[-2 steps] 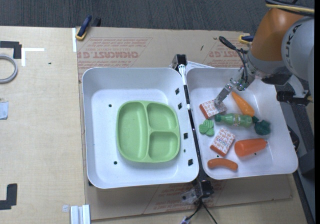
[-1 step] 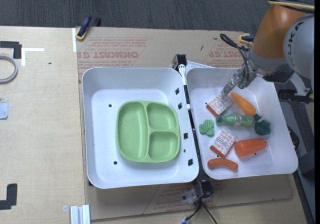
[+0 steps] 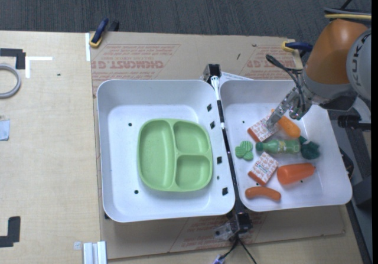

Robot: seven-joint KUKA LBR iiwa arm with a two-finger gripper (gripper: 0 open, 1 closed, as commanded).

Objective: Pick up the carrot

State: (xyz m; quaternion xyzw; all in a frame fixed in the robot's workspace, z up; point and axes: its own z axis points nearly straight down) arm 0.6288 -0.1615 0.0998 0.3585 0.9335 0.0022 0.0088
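The arm (image 3: 336, 62) comes in from the upper right of the frame, its orange band above the wrist hanging over the far corner of the right bin (image 3: 331, 198), while the left bin (image 3: 112, 139) in the middle of the frame carries a green divided plate (image 3: 175, 155) and takes no part in this step. All the loose toys lie in the right bin. The carrot (image 3: 296, 172) reads as the orange tapered piece in the lower right part of that bin, lying flat with its long axis running roughly left to right across the picture, thick end toward the left and the tip rising slightly toward the right. The gripper (image 3: 290, 106) sits up and slightly left of it in the frame, low over a smaller orange piece (image 3: 289, 127) and beside a red-and-white packet (image 3: 260, 130); whether it grips anything or stands slack cannot be made out at this size. Between gripper and carrot lies a green bottle-like toy (image 3: 286, 147) with a dark broccoli piece (image 3: 310, 150) at its right end, so the carrot is not the nearest object to the gripper. By my judgement the move ahead is a shift down the frame past that green row, with the jaws set to close across the carrot's short width. A red sausage (image 3: 263, 194) and a second packet (image 3: 263, 168) lie just left of the carrot.
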